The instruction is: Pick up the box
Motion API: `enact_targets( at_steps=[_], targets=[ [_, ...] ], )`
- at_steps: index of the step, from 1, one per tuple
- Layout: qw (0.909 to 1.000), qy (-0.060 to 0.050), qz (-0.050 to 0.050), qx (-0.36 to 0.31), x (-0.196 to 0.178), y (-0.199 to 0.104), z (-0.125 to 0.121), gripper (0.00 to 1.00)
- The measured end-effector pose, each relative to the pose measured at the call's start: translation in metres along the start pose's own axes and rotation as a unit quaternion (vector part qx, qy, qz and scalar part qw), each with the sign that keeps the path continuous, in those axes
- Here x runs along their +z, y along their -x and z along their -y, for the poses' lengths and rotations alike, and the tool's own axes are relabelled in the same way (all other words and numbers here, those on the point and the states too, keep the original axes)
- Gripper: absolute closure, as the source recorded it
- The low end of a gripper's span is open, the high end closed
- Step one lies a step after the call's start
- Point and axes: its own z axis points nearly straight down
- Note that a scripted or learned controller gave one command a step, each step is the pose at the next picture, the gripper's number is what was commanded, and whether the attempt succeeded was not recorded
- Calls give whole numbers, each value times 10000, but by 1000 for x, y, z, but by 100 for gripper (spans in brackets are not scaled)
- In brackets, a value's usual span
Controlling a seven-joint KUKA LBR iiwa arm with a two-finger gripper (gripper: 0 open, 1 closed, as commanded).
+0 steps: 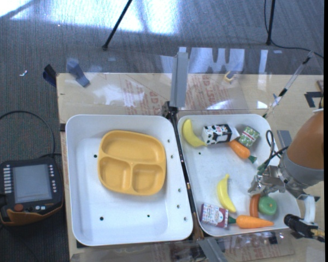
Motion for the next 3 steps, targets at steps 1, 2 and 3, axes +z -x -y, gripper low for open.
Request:
enact_targets(
  at_steps=[1, 2, 3],
  targets=[
    [9984, 33, 27, -569, -117, -54, -59, 100],
    [9984, 29, 28, -568, -117, -54, -59, 0],
    [9988, 29, 25, -490, -114, -37, -92, 0]
  ],
)
